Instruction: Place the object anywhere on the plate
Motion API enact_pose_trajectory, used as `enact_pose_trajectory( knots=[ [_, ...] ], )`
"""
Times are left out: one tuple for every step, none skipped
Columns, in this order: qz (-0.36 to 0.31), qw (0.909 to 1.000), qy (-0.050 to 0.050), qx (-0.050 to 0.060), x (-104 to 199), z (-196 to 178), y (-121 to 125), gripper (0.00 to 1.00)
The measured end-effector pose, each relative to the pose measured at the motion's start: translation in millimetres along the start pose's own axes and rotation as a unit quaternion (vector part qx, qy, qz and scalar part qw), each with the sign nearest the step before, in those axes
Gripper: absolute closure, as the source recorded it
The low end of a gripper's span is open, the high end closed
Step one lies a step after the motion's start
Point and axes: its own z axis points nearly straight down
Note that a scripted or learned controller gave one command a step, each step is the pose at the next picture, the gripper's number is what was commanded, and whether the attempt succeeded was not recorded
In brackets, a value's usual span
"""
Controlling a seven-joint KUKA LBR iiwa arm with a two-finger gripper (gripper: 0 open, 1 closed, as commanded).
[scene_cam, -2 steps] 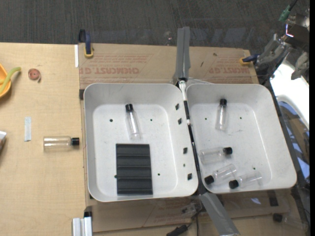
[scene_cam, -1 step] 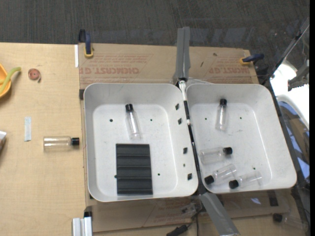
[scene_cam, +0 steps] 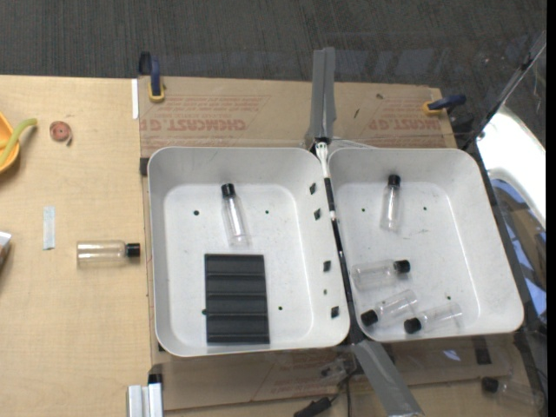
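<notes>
A black ribbed plate (scene_cam: 234, 298) lies flat in the left bin (scene_cam: 165, 233), near its front wall. Behind it, a clear vial with a black cap (scene_cam: 232, 211) lies on the bin floor, cap pointing to the back, a short gap from the plate. The right bin (scene_cam: 473, 233) holds several similar clear vials: one (scene_cam: 392, 202) lies near the back, another (scene_cam: 382, 272) at the middle left, and two (scene_cam: 388, 307) (scene_cam: 434, 317) sit at the front.
Another capped vial (scene_cam: 107, 250) lies on the wooden bench left of the bins. A yellow object (scene_cam: 9, 142), a small reddish disc (scene_cam: 59, 130) and a pale strip (scene_cam: 49, 228) sit at far left. Clamps (scene_cam: 152, 76) (scene_cam: 443, 104) hold the cardboard behind the bins.
</notes>
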Motion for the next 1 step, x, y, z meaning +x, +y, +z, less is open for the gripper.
enact_pose_trajectory(
  knots=[
    [0.086,0.9963,0.000,0.000,61.1,0.1,11.5,0.00]
  ],
)
